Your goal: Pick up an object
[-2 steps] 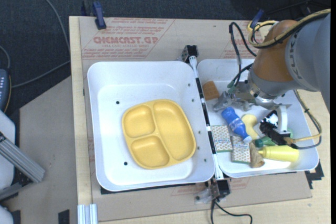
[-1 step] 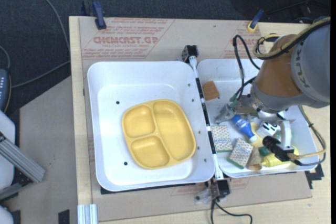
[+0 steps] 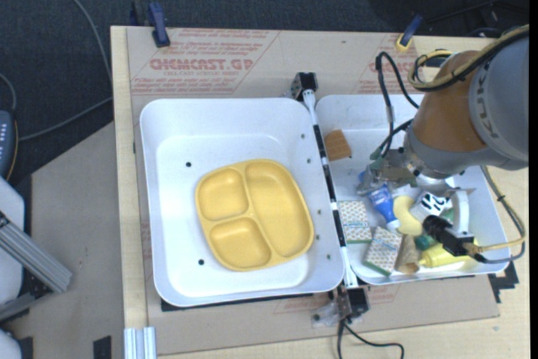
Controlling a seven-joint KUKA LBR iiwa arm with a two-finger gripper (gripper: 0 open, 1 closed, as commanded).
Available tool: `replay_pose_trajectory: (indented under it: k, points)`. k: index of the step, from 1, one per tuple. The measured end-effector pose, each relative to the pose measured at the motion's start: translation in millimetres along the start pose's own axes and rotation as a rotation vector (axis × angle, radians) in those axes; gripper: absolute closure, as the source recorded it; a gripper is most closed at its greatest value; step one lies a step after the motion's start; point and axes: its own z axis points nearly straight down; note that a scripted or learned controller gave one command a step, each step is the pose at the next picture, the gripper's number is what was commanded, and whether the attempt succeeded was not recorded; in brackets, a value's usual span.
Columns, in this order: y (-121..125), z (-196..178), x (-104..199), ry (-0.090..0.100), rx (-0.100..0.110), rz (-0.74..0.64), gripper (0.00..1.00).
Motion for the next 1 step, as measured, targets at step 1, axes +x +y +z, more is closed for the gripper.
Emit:
replay_pose_trajectory:
  k: [1]
  points:
    - [44.3, -90.4, 60.2, 0.000, 0.001, -0.003, 1.00]
